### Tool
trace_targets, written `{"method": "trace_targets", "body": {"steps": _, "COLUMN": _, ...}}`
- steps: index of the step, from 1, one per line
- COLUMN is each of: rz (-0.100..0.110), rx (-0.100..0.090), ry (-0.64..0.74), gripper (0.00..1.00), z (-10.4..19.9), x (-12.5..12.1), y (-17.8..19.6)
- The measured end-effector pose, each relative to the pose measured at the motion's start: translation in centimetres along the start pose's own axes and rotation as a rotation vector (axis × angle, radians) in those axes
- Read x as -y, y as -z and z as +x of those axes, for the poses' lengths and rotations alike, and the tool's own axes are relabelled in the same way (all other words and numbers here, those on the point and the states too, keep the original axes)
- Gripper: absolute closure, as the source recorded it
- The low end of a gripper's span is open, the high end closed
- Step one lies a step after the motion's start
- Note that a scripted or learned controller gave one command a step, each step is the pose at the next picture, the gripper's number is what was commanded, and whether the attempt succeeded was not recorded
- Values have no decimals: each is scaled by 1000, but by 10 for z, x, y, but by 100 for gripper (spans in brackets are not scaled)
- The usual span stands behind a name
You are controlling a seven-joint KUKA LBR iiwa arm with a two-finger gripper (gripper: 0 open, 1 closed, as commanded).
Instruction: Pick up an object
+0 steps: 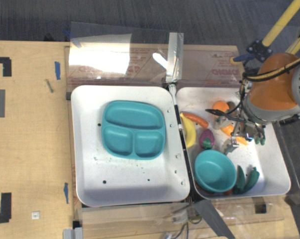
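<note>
Arm: you see the grey KUKA arm with its orange band (273, 81) reaching in from the right, over the far right part of the right bin.
Gripper: the two-finger gripper (239, 136) hangs low over the middle of the right shallow white bin (274, 168); dark cables and metal parts crowd it, so you cannot tell how its claw stands, nor whether anything sits in it.
Left bin: the left shallow white bin (85, 178) carries one teal plastic tray with three compartments (134, 129), lying flat near the bin's middle, a little toward the far edge.
Right bin, near edge: a round teal plastic bowl (215, 171) stands upright by the near left corner; a dark green leafy toy (247, 179) lies just beside it on the right, touching its rim.
Right bin, left edge: a yellow toy banana (189, 132) lies along the left wall, with an orange carrot-like piece (194, 118) across its far end.
Right bin, middle: a small purple and green toy (207, 139) lies between the banana and the gripper.
Right bin, far part: an orange rounded toy (220, 106) sits near the far edge, and another orange piece (227, 129) lies right by the gripper, partly hidden by it.
Bench: the bins sit side by side on a light wooden bench (25, 148).
</note>
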State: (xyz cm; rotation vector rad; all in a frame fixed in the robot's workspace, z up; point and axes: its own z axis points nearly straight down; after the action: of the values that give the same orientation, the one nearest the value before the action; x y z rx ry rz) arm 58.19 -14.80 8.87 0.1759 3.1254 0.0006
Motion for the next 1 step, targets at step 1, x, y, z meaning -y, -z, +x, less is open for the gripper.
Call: {"method": "trace_targets", "body": {"steps": 1, "rz": 2, "rx": 16, "ry": 2, "gripper": 100, "z": -5, "x": -1, "y": 14}}
